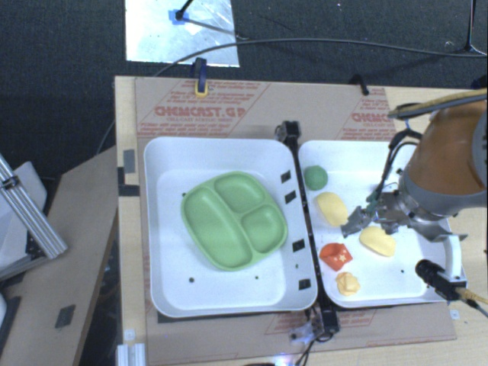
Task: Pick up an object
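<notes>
at the near edge of the counter (229, 334), a small bundle of wires and a clip (319, 328) is sitting just below the seam between the two bins. in the right bin (396, 296), nearest the front wall, a small pale yellow lump (348, 283) is lying by itself. just behind it a red object (335, 255) is resting on the bin floor, and to its right a pale yellow, lemon-like object (377, 242) is lying just beneath the end effector (364, 218). the end effector is hanging low over the bin between this piece and a second yellow, rounded object (331, 208) farther back; its dark fingers are spreading apart, and nothing is showing between them. the grey arm (450, 158) with its orange band is reaching in from the right, covering the right part of that bin. farther back, a green ball (316, 177) is sitting near the bin's rear left corner.

in the left bin (164, 204), a light green divided plate (232, 219) with three compartments is lying tilted to the bin's walls, taking up its middle.

behind both bins a brown protective sheet (252, 101) is carrying red print reading "chemcast gp", repeated and partly cut off on the right. a blue and yellow clamp (200, 77) is gripping its far edge. beyond, a shiny square panel (179, 21) is lying on the dark floor.
</notes>
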Robot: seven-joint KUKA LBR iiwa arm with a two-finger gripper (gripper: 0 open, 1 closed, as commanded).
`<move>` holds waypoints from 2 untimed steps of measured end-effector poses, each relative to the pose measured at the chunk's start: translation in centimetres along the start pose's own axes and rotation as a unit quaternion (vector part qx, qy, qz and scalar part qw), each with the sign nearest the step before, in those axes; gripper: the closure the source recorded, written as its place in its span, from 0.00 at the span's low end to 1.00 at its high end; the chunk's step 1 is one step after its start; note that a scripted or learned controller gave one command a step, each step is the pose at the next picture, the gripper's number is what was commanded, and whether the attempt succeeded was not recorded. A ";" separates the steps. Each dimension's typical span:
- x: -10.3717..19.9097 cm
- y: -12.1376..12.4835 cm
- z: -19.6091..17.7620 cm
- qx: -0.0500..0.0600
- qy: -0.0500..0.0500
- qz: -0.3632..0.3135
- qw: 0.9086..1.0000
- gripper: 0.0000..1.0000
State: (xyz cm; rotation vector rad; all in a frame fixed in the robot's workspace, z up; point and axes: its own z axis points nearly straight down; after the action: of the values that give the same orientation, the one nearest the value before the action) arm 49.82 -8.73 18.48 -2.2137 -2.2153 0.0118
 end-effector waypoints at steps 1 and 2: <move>0.0 0.3 -0.6 -0.006 -0.001 -0.001 1.000 0.00; 0.3 1.3 4.9 -0.005 0.000 0.000 1.000 0.00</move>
State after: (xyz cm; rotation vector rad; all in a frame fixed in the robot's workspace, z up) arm 51.09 -8.43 13.57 -2.2175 -2.2211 0.0019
